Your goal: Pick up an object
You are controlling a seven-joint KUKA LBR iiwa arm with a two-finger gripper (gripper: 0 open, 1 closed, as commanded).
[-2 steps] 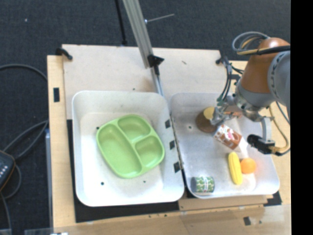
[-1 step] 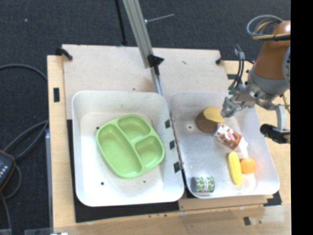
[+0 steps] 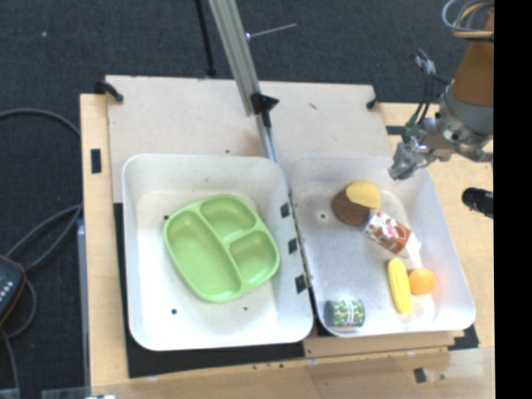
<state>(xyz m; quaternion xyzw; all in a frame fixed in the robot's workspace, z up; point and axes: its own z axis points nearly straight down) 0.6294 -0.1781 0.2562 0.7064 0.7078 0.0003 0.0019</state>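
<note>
In the right bin lie a brown and yellow round object, a red and white packet, a yellow banana-like piece, a small orange ball and a green and white can near the front rim. My gripper hangs over the bin's far right corner, above and to the right of the brown and yellow object. Nothing shows between its fingers.
The left bin holds a green divided plate. A slanted metal pole rises behind the bins and ends at a clamp. Cables lie on the floor at the left.
</note>
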